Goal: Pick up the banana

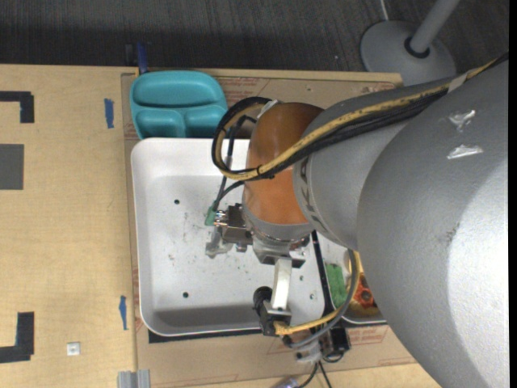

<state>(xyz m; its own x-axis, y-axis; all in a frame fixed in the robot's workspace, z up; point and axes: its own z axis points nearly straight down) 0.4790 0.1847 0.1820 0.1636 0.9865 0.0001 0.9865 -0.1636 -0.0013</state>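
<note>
Grey end effector [222,237] over white bin [161,217], grip unclear

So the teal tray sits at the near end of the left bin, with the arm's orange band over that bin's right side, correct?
Not quite. The camera view shows the teal tray at the far end of the left bin, just beyond its top rim, not the near end. The rest holds: the arm's orange band is over that bin's right side.
</note>
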